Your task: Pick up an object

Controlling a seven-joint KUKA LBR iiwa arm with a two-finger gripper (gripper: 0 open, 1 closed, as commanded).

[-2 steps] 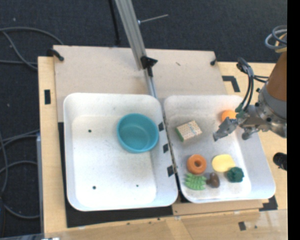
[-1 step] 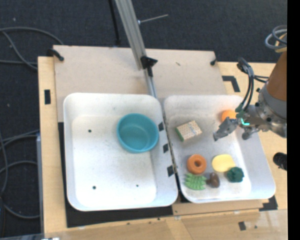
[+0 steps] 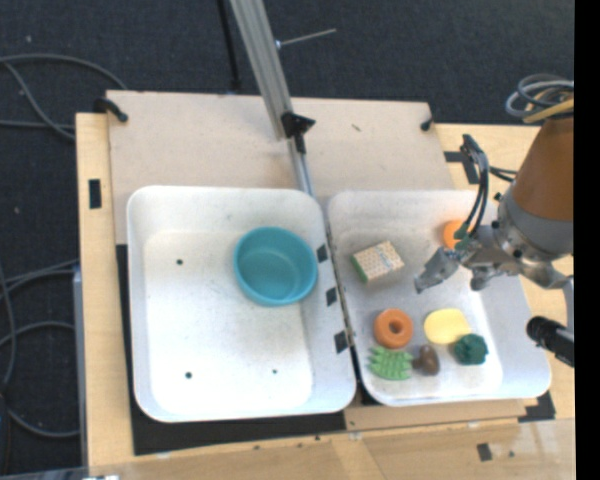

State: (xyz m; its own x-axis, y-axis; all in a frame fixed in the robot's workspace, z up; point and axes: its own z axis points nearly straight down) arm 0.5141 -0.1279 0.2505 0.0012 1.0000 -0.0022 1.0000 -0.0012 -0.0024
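Observation:
My gripper hangs over the right bin, above its middle right, with both fingers spread apart and nothing between them. Below it lie a yellow lump, an orange ring, a dark green toy, a light green ridged piece and a small brown piece. A pale checkered block sits to the gripper's left. An orange ball peeks out just behind the gripper.
The left bin holds a teal bowl near its upper right. A slanted metal pole rises behind the bins. Cables lie on the dark floor at left.

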